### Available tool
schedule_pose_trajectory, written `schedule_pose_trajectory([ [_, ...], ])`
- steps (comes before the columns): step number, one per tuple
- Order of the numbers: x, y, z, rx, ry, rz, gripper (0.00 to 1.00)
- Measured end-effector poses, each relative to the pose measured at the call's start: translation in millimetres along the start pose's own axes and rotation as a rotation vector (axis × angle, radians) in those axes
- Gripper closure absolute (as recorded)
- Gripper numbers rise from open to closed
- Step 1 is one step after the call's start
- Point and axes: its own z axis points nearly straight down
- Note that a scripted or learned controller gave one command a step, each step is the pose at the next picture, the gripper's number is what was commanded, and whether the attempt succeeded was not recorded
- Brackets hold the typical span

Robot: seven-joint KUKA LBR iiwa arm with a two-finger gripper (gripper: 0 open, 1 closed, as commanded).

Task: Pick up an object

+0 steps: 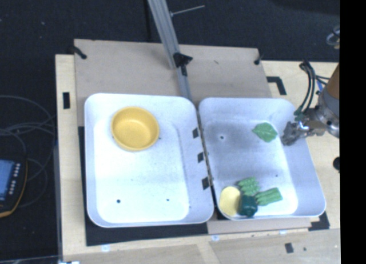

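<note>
Camera view: green leaf obj (265, 131) just left of claw (289, 134).

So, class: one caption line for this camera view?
End effector at right bin's edge beside green piece; yellow bowl in left bin.

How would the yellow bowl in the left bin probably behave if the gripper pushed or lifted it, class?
The yellow bowl sits upright on its base, so a push would probably slide it across the left bin rather than roll it. It looks like thin plastic, so likely stiff and light. Its smooth, rounded rim may slip from the gripper unless pinched across the wall.
</note>
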Motion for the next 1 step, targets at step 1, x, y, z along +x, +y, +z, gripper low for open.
schedule_pose_trajectory([
  [1,47.7,1.0,-6.6,0.004,0.002,-0.004,1.00],
])
